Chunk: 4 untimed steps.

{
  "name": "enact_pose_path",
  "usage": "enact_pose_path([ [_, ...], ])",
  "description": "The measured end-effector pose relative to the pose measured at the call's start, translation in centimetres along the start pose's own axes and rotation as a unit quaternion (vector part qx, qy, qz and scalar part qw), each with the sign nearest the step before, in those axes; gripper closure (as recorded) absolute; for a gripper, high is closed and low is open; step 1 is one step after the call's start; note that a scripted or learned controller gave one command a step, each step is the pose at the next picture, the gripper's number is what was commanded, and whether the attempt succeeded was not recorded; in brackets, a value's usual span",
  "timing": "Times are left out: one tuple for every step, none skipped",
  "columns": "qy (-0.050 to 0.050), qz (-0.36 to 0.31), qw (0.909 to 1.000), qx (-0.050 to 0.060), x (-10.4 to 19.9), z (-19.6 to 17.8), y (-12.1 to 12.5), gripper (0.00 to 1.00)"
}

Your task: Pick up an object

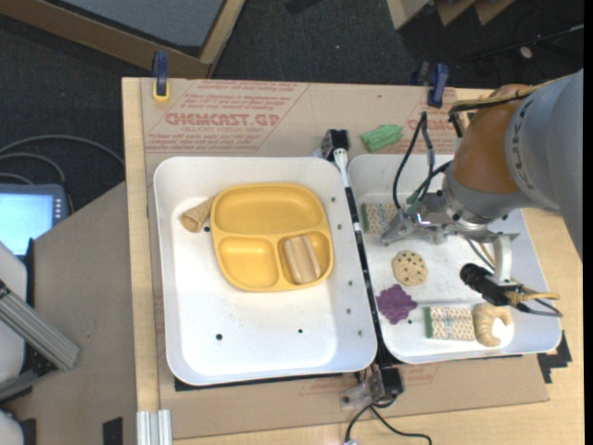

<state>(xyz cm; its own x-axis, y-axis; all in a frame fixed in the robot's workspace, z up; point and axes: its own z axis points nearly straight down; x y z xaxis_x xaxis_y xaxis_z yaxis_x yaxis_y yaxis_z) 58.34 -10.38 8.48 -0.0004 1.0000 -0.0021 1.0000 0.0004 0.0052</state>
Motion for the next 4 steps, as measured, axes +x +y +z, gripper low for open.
enact_pose_path([
  [0.002, 0.002, 1.0, 0.007, -1.9, 0.0, -9.7, 0.0],
  [0.0, -0.002, 1.0, 0.0, 1.2, 0.0, -5.3, 0.0],
  [0.0, 0.0, 1.0, 0.0, 0.7, 0.0, -1.1, 0.0],
  [0.0, -0.002, 1.0, -0.003, 0.4, -0.1, 8.8, 0.0],
])
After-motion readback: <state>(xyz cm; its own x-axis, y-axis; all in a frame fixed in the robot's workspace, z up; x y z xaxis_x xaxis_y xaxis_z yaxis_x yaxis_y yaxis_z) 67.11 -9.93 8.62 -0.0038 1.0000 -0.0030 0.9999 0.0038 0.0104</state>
